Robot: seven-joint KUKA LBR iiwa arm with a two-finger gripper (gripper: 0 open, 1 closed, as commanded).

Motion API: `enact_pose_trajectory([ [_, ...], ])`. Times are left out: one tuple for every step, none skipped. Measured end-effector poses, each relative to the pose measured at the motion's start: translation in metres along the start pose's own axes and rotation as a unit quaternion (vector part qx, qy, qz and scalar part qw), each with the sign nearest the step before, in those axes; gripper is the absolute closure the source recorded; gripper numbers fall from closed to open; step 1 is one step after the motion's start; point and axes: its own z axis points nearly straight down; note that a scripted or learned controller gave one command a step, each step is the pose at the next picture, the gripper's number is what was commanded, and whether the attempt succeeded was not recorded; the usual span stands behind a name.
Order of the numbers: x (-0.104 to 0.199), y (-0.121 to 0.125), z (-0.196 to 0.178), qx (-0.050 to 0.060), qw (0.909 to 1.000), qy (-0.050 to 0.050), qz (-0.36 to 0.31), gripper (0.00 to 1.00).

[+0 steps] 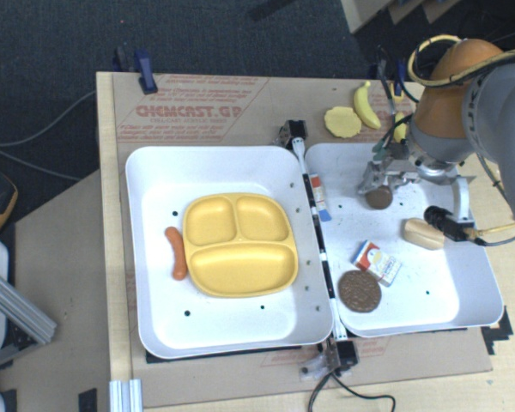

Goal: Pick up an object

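Observation:
My gripper [379,184] is down in the right bin [472,303], near its far left part. A small round brown object [378,199] lies directly beneath its tip, touching or nearly touching it. Also in this bin are a tan bread-like block [422,234], a small red, white and blue carton [377,261] and a dark brown round cookie [360,291]. The left bin [154,316] holds a yellow divided plate [239,245] with an orange sausage [177,252] lying beside its left edge.
A banana [366,106] and a flat yellow piece [342,122] lie on the board behind the right bin, outside it. A blue clamp [142,70] grips the board's far left edge. The arm's grey body and orange band [451,101] hang over the right bin's far right corner.

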Motion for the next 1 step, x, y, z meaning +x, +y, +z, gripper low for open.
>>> enact_pose_trajectory([
  [0.0789, -0.0271, -0.0958, -0.004, 1.0, 0.001, -0.004, 1.0],
])
